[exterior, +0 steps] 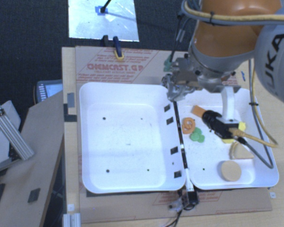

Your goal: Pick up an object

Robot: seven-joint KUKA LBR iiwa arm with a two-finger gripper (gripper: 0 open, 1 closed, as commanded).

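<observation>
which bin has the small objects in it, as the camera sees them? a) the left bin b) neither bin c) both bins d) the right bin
d: the orange ring, the green piece and the tan disc all lie in the right bin, while the left bin shows just its white floor with a few dark dots.

— What are the two bins [118, 141] made of?
— White plastic, smooth and a bit shiny. The board [132, 65] under them looks like brown cardboard, flat and dull.
— And the arm's orange band [236, 11] above the gripper [176, 94]?
— Glossy, like hard plastic (light shines on it).
— The round disc [231, 170], down and right of the gripper?
— Pale and matt, like wood.
— That square sheet [103, 13] far up-left?
— Shiny metal.
</observation>
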